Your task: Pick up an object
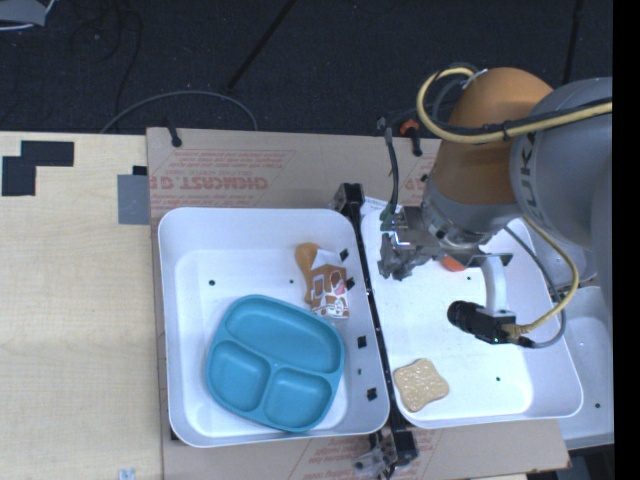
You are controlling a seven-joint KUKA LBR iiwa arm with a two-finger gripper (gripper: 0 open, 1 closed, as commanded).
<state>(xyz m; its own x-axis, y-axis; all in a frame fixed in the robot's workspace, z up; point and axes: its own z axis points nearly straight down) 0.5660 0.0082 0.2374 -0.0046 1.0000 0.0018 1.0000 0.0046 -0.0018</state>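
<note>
My gripper [398, 260] hangs over the left part of the right bin [560, 388], close to the divider between the two bins. A slice of toast [420, 384] lies flat near that bin's front edge, well below the gripper. A small orange-red object [454, 263] peeks out from under the wrist, mostly hidden by the arm. In the left bin [185, 268] lie a blue divided plate [275, 361], a brown piece [306, 258] and a small printed packet [330, 293] next to it.
The arm's grey body and orange band [490, 138] cover the back of the right bin. A black cylindrical part with a yellow cable [482, 321] juts over the bin's middle. Cardboard [250, 173] lies under both bins on a wooden bench [70, 308].
</note>
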